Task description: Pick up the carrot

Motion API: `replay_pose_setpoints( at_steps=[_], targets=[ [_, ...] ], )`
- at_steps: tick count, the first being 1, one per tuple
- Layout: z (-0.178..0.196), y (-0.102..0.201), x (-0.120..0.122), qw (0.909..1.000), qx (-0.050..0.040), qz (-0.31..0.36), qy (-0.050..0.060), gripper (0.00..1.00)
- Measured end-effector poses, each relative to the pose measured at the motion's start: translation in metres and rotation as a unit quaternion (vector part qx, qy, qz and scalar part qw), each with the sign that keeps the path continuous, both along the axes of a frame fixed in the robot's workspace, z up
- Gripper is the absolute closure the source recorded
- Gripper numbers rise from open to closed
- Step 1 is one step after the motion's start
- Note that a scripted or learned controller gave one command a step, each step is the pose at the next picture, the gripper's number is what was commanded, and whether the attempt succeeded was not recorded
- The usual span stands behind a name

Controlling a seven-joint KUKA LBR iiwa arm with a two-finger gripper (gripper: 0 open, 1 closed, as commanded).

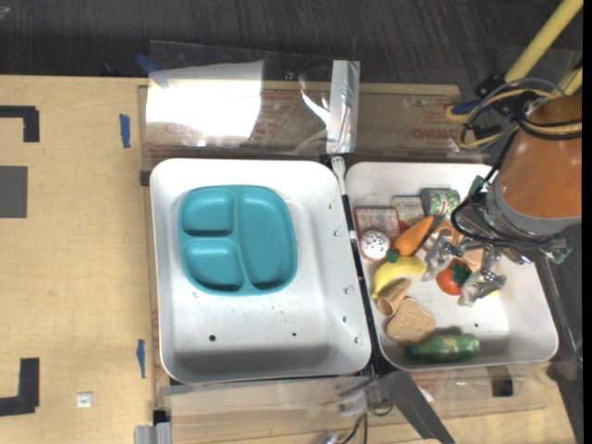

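Note:
The orange carrot (413, 234) lies tilted in the right bin (527, 317), near its middle left, with its tip against the small cartons. My gripper (464, 268) hangs just right of the carrot, over a red tomato (450, 280). Its metal fingers (483, 288) stand apart, so it is open, and nothing is lifted between them. The carrot is not touched by the gripper.
Around the carrot lie a yellow banana (398, 271), a white ball (374, 244), a bread slice (410, 321), a green cucumber (445, 345), a green can (439, 199) and small cartons (376, 219). The left bin (185, 340) holds a teal divided plate (238, 239).

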State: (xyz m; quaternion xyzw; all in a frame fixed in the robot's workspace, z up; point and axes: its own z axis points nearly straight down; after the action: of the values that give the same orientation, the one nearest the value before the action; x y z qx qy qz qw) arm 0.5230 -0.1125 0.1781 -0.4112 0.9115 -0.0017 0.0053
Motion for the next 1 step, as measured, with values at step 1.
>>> replay_pose_setpoints(
  at_steps=[1],
  targets=[
    [0.0088, 0.0017, 0.0013, 1.0000, 0.0013, -0.001, -0.002, 1.00]
  ],
)
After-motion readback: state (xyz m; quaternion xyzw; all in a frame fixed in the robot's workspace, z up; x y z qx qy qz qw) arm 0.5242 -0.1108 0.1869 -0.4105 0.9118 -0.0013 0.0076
